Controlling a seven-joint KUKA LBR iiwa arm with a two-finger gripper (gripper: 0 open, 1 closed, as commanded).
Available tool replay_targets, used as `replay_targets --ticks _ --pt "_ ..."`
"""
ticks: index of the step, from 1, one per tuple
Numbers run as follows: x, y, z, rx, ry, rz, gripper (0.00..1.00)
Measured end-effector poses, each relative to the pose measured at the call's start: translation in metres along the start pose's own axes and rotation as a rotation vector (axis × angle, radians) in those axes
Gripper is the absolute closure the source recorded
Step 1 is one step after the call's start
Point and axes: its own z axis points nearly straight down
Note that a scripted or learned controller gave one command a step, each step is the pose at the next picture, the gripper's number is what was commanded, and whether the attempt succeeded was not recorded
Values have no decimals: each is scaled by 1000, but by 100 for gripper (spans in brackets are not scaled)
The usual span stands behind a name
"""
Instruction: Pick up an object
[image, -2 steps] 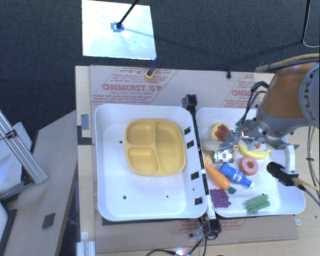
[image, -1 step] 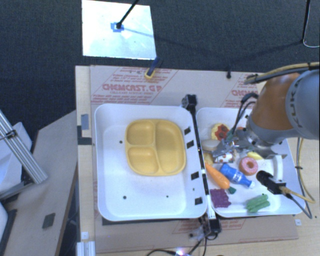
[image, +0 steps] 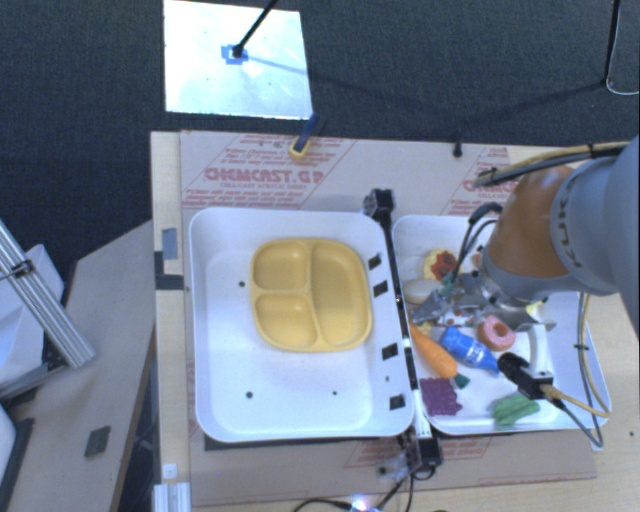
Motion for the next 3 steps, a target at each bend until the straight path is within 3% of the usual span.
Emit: replay_targets --ticks 1,2,3 --pt "-4 2 -14 -10 -7 1 100" --pt "-1 0 -58 3 3 -5 100" --pt "4 -5 -107 1 3 -8 100"
